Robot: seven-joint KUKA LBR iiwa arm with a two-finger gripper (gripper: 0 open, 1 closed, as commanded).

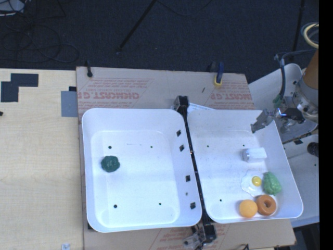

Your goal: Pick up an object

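Camera view puts my gripper (266, 117) at the right bin's (218, 215) far right rim, finger state indeterminate, while the candidates, orange ball (248, 208), doughnut (267, 204) and green lump (271, 183), crowd one corner, so I judge a wall strike or double grab likely.

two bins (93, 124), six objects (110, 163)

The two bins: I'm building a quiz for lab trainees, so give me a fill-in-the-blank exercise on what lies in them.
1. The dark green ball lies alone in the ____ bin.
2. The fried egg toy lies in the ____ bin.
3. Just left of the brown doughnut sits a ball coloured ____.
4. The grey block lies ____ from the egg toy, not touching.

Missing words: left; right; orange; apart
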